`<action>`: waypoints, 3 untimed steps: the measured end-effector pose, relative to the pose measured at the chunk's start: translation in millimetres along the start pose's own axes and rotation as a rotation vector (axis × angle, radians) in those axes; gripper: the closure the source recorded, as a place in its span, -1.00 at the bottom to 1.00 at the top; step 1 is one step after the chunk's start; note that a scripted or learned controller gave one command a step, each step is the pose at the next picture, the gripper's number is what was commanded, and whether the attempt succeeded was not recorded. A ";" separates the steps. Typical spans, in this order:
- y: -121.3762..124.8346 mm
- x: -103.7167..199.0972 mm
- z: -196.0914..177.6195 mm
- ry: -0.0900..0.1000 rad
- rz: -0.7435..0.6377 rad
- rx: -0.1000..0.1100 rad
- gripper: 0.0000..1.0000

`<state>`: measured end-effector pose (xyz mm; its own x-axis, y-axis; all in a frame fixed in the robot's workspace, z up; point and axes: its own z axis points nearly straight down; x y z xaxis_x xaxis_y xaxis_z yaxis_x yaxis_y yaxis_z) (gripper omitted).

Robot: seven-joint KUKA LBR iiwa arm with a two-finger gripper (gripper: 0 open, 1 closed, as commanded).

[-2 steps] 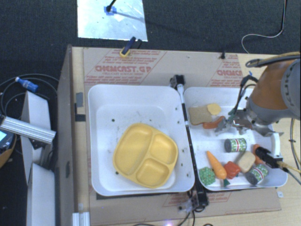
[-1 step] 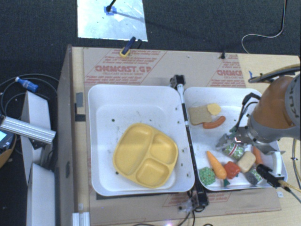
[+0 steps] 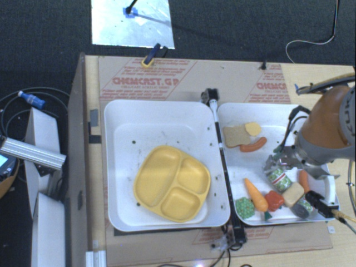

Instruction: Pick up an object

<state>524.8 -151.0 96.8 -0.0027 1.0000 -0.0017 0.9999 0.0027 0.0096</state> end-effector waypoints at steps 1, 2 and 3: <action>45.8 108.1 -88.2 0.003 -0.003 0.005 1.00; 45.0 106.3 -87.5 0.002 0.000 0.008 -1.00; 63.2 66.9 13.0 0.002 0.001 0.008 -1.00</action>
